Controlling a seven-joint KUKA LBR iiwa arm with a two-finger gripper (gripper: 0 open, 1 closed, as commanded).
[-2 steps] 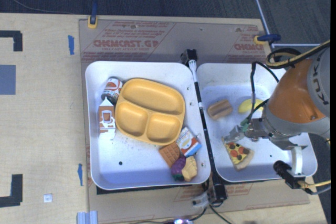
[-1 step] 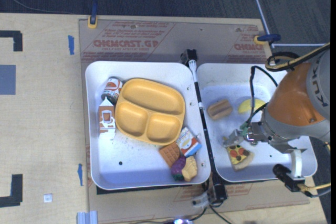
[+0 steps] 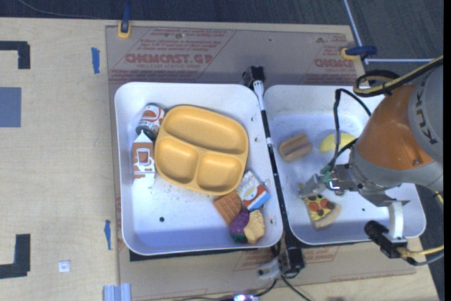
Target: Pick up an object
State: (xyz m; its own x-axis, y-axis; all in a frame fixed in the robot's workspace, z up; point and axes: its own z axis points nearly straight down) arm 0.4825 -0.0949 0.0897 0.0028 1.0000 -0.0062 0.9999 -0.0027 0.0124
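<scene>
Two white bins sit side by side on the desk [image 3: 56, 173]. Left bin [image 3: 134, 222]: big yellow divided tray [image 3: 200, 149] in the middle, a small can [image 3: 149, 120] and a carton [image 3: 143, 159] by its left edge, a waffle piece [image 3: 227, 206], a purple toy [image 3: 240, 223] and a small packet [image 3: 251, 190] near the front right corner. Right bin [image 3: 296, 113]: brown bread-like piece [image 3: 294, 146] near its left wall, yellow lemon-like object [image 3: 329, 143] partly behind the arm [image 3: 394, 144], pizza slice toy [image 3: 320, 209] toward the front edge. Claw [image 3: 315, 186] hangs low, just above the pizza slice, nothing visibly between its tips; apart or together, cannot tell.
</scene>
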